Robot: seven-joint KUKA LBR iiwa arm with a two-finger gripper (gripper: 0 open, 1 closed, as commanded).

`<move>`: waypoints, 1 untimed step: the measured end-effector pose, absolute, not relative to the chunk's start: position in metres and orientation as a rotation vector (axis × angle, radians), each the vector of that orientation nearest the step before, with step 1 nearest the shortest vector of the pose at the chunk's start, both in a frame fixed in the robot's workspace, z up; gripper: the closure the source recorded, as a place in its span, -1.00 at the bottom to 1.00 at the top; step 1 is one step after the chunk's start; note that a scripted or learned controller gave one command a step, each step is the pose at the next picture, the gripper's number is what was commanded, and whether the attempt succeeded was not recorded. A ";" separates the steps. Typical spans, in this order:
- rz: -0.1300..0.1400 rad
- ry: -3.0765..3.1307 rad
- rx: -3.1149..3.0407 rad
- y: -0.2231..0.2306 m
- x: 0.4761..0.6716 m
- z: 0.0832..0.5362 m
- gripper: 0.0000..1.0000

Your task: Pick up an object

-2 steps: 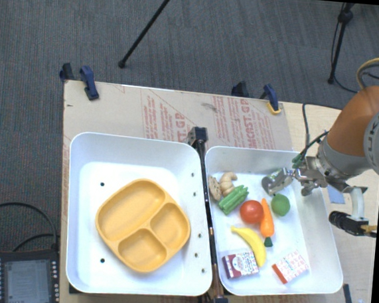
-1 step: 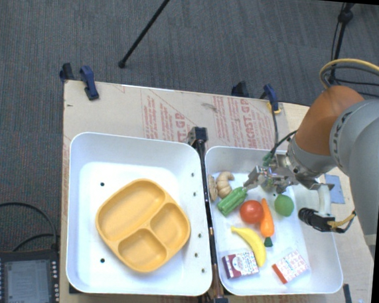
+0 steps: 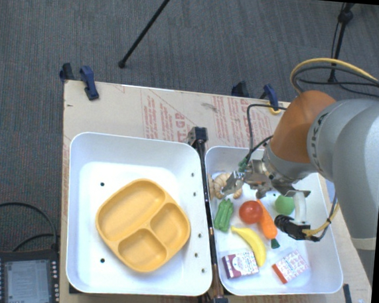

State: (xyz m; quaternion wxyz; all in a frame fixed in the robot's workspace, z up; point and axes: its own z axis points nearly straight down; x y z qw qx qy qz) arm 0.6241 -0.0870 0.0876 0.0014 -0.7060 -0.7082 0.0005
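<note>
Green and stubby, the toy vegetable [image 3: 224,214] lies in the right bin [image 3: 328,274] near its left wall, its long axis running roughly up and down the view, tilted slightly. The gripper [image 3: 234,183] hangs just above its upper end, over a pale knobbly toy [image 3: 220,181]; how the pincer stands, I cannot tell. A red tomato [image 3: 251,211] sits just right of the vegetable.

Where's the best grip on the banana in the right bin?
Grip the banana across its middle, coming straight down. It lies flat and slim, running diagonally, with bare floor on its lower left; the carrot crowds its upper right, so close the fingers across its narrow width.
</note>
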 end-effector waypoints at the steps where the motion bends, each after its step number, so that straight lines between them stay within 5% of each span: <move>1: 0.002 -2.220 -2.217 -0.087 0.624 0.098 1.00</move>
